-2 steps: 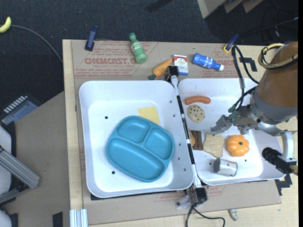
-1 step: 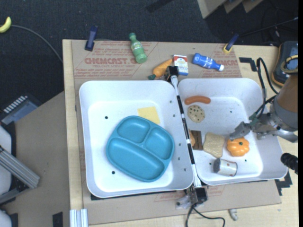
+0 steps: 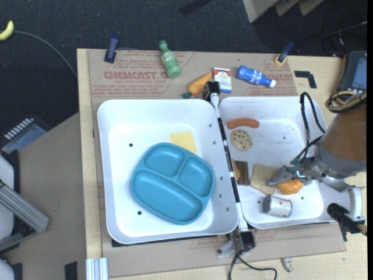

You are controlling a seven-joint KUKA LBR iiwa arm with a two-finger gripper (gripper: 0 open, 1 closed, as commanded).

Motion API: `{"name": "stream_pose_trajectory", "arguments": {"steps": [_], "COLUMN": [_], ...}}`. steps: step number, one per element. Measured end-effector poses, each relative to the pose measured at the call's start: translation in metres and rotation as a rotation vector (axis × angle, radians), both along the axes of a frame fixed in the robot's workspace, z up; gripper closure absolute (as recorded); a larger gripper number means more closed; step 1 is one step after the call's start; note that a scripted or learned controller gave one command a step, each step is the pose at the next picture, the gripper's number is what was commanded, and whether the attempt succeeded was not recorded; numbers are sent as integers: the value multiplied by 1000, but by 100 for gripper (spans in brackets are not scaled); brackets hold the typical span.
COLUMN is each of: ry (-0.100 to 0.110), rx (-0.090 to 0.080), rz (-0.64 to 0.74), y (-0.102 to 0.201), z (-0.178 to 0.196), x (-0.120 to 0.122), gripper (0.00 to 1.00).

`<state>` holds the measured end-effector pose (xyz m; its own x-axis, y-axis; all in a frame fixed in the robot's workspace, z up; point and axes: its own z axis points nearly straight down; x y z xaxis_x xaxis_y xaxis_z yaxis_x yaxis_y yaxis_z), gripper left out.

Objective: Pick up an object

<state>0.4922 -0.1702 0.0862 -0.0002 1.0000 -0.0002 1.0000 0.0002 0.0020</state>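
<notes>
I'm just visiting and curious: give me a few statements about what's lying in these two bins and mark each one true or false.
1. The blue divided plate lies in the left bin. True.
2. The cookie lies in the left bin. False: it lies in the right bin, just below the sausage.
3. The green bottle lies outside both bins. True.
4. The hand is over the blue plate. False: it is in the right bin, at an orange object.
5. The small metal cup stands upright. False: it lies on its side.
</notes>
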Motion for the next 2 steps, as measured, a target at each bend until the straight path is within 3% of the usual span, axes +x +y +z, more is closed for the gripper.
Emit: {"name": "stream_pose_trajectory", "arguments": {"steps": [1,2], "ry": [-2,0], "rx": [-1,1], "rz": [-1,2], "y": [0,74], "z": [10,78], "x": [0,40], "gripper": [100,100]}}
